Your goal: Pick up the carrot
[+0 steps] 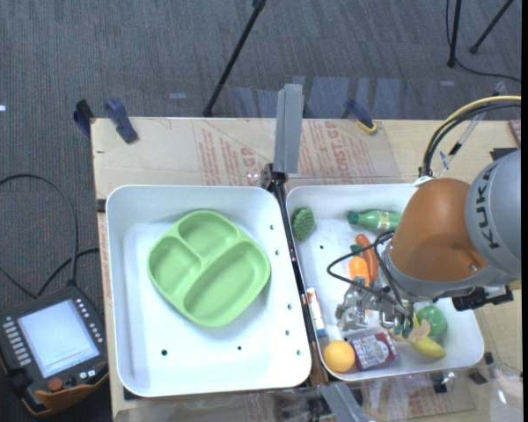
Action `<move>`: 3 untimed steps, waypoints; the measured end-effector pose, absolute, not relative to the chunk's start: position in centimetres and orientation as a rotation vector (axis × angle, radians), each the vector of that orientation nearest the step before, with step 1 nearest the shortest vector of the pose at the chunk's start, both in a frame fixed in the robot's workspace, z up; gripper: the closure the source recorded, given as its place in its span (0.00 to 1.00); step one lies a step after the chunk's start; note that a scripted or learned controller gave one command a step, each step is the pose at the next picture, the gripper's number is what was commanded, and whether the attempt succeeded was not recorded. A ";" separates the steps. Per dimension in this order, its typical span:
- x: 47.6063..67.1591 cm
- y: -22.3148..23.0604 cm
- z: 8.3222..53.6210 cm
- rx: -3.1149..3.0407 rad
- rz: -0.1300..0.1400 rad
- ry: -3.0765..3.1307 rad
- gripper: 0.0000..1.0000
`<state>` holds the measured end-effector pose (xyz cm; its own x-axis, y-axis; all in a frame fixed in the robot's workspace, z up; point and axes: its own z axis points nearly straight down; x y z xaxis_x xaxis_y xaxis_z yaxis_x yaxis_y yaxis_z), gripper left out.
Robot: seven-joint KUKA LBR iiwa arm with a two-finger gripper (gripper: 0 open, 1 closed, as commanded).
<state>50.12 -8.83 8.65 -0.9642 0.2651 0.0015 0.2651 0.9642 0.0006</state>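
My grey arm with its orange band [436,236] over the right white bin [475,345], my metal gripper [370,306] low near its middle, finger spread unclear, slim orange carrot [361,258] just above it, nothing visibly gripped

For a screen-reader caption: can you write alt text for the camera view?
A grey and orange robot arm reaches into the right white bin, its hand low beside a carrot among a green bottle, an orange and a banana. The left bin holds a green divided plate.
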 end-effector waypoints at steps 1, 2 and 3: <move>58.2 -15.1 8.8 -0.230 -0.001 -3.136 1.00; 54.6 -12.5 31.5 -0.155 0.003 -3.154 1.00; 51.4 -21.5 39.6 0.256 0.001 -3.136 1.00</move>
<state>51.42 -21.48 39.57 -0.9868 -0.1620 -0.0047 -0.1620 0.9868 -0.0011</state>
